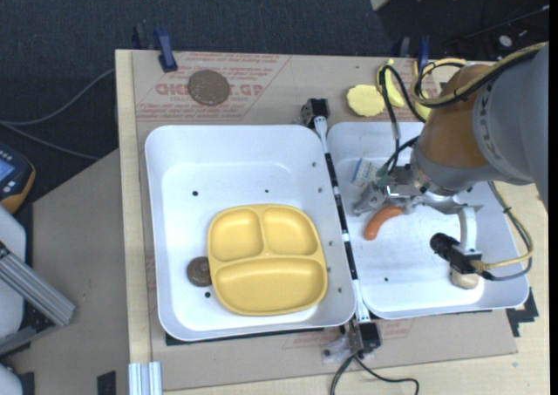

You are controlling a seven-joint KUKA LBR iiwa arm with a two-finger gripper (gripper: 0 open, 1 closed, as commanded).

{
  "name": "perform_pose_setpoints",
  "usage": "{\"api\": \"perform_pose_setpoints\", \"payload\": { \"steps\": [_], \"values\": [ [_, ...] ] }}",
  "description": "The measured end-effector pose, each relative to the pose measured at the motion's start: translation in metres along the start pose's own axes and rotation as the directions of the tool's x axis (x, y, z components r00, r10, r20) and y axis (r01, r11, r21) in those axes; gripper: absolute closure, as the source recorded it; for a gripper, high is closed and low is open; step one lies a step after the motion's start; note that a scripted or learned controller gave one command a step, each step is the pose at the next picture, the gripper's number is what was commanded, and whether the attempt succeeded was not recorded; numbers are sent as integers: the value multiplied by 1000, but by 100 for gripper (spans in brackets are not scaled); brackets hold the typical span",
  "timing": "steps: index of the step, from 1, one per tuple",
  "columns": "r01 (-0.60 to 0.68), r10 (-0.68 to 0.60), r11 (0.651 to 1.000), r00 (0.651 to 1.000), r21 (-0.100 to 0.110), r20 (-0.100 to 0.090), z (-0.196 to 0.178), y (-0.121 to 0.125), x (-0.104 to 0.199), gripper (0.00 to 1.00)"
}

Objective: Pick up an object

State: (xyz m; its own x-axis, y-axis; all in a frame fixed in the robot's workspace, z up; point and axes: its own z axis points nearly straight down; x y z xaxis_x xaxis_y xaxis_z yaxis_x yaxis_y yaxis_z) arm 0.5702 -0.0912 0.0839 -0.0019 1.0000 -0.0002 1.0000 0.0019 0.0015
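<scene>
Orange sausage [382, 222] just beside pincer [384, 197], grip state indiscernible, in right bin [418, 297]; yellow divided plate [266, 258] in left.

Bench [131, 210] bears two white bins [174, 166], side by side.

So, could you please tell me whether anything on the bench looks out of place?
Two things sit outside the bins on the bench: a brown disc at the back left and a yellow piece behind the right bin. Another brown disc is wedged beside the yellow tray.
</scene>
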Motion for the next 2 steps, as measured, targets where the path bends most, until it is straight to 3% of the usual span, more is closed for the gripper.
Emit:
{"api": "perform_pose_setpoints", "payload": {
  "steps": [1, 2],
  "values": [
    [-2, 2, 1000, 1000, -2, 1, -11, 0, -1, 100],
    [5, -5, 1000, 1000, -5, -2, -106, -21, 64, 100]
  ]
}}
